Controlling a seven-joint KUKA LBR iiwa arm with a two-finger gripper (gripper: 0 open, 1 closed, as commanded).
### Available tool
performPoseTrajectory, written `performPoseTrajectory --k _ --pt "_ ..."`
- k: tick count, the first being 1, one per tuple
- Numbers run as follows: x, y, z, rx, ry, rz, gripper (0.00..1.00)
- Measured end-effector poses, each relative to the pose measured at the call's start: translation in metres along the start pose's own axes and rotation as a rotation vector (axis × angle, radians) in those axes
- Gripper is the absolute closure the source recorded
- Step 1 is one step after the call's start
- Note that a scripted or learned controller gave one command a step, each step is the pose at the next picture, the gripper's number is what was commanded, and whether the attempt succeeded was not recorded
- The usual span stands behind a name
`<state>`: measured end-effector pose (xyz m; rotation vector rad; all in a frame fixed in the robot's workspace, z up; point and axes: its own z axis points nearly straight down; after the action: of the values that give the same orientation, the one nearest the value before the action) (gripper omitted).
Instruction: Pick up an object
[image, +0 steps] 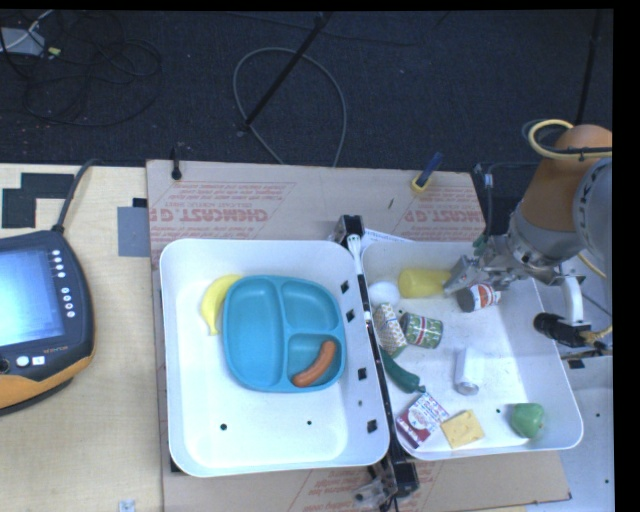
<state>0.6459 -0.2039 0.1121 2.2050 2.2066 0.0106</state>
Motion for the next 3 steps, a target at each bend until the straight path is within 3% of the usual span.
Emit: performPoseTrajectory --k 3 --pt "0.0067 0.0016 0.0009 -0.002 0.002 -0.002 0.00"
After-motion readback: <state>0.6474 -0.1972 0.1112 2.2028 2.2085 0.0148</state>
